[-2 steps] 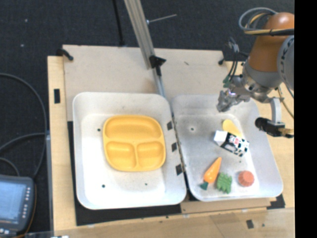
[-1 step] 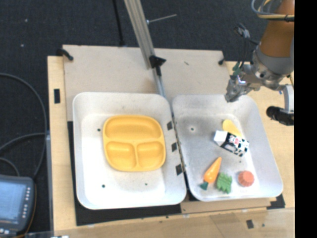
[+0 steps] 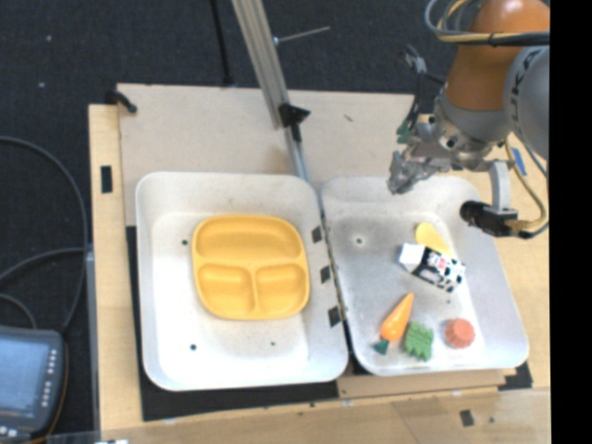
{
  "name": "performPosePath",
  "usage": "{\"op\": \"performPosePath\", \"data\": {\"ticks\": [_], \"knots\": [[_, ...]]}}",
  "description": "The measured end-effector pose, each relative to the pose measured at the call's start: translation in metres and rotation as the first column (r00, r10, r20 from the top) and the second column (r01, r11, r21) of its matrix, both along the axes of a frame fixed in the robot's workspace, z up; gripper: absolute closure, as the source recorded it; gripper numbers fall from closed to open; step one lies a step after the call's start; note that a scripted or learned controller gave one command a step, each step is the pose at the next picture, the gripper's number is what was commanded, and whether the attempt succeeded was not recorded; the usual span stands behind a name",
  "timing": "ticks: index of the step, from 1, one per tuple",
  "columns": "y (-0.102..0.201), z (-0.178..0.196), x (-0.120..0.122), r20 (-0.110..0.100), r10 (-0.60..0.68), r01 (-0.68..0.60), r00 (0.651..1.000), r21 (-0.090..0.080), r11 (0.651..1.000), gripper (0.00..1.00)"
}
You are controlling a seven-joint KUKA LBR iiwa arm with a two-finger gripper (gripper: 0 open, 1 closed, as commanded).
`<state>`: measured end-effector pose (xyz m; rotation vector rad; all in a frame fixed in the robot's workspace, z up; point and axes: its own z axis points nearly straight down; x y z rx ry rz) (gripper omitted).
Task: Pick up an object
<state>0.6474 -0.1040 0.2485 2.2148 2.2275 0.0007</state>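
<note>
Your gripper hangs over the far edge of the right bin, near its back-left corner, with the grey arm and its orange band reaching in behind it. You cannot tell from this slant whether it is spread or closed, and nothing shows in its grasp.

The objects you could pick all lie in the right bin, toward its right and near side, well apart from the gripper. A small white carton with black patches lies tilted, touching a yellow piece just behind it. Nearer you, an orange carrot lies slantwise, with a green leafy toy just beside its tip and a reddish round item to the right of that.

In the left bin you see a yellow divided plate, sitting flat near the middle. Both bins rest side by side on the tabletop.
</note>
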Motion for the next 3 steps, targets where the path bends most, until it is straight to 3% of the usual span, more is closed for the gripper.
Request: {"op": "performPosePath", "data": {"ticks": [3], "knots": [[0.157, 0.009, 0.016, 0.002, 0.002, -0.002, 1.000, 0.001, 1.000, 1.00]]}}
